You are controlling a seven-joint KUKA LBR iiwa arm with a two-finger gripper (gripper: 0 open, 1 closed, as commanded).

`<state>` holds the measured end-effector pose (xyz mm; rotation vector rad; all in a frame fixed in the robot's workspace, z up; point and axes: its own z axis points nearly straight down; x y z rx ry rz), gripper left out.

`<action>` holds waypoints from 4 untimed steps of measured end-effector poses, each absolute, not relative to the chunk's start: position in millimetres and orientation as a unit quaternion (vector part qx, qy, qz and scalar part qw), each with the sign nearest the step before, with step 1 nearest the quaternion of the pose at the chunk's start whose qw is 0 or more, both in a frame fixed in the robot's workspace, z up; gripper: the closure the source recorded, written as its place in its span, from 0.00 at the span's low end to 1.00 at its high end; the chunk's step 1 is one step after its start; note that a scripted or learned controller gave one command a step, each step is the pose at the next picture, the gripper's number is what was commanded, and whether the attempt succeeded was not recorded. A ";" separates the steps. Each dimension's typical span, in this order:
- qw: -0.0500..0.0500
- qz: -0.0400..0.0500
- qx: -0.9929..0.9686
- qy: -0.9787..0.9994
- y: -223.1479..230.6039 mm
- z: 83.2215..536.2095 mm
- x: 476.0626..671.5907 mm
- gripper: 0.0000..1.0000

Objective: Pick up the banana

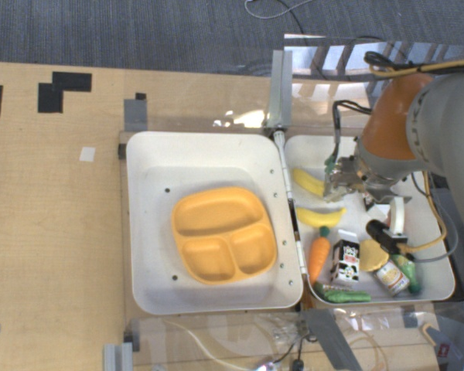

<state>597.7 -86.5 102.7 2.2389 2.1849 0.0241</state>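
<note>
I am watching the tool (342, 178) hanging over the right bin (433, 284), and I cannot tell its state. A banana (308, 182), smooth curved yellow, is lying just at its nine o'clock beside the bin's left wall; a second banana (320, 216) is lying at six o'clock. Further toward six, a carrot (318, 258) and small carton (345, 261) are crowding the floor. The left bin (147, 230) is holding an orange sectioned tray (223, 233).
</note>
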 end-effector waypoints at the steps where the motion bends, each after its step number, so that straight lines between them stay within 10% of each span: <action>1: 0.002 0.002 0.731 0.683 -57.7 186.4 578.1 1.00; 2: 0.002 0.002 0.731 0.682 -57.9 185.8 577.8 0.00; 3: 0.002 0.002 0.697 0.718 -93.8 92.4 590.5 0.00; 4: 0.002 0.002 0.697 0.718 -93.7 92.0 590.2 0.00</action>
